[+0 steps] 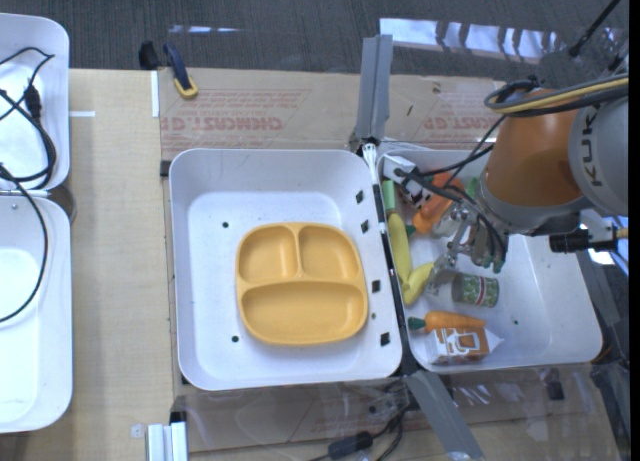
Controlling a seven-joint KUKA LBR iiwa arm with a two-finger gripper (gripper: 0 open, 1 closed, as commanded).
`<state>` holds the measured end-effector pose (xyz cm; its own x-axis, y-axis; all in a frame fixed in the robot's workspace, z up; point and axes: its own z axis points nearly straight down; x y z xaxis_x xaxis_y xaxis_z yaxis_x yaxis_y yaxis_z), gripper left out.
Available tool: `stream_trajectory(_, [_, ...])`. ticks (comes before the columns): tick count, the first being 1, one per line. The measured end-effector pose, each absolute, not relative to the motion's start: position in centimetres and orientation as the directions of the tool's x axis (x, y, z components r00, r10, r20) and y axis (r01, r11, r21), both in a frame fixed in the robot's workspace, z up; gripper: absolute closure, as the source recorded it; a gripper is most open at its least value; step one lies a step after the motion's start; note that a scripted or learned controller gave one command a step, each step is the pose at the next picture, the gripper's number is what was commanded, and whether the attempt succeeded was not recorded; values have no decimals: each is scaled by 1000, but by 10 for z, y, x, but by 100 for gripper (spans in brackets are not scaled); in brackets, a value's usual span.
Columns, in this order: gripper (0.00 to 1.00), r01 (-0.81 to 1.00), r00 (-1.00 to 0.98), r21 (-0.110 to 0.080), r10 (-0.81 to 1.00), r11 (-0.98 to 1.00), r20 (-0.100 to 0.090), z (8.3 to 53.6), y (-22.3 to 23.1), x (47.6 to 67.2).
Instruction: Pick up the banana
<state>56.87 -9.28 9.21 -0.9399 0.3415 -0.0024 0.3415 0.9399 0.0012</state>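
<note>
I see the gripper [462,251] low in the right bin [560,334], just beside the banana [403,254]; its finger state I cannot tell.

We see the scene brightly and evenly lit from above. The white left bin [190,279], to the left of the jaws, looks nearly washed out, and its yellow plate [300,284] casts only a faint, soft shadow. Behind the jaws, glare streaks across a shiny strip [470,37] at the far edge of the worktop [110,249]. Focus is moderate: small items below the jaws look soft, and lines near the frame's edges bend slightly.
</note>
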Motion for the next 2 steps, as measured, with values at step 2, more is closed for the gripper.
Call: stream_trajectory(2, [100, 436, -900, 1, 436, 900, -5, 193, -28, 646])
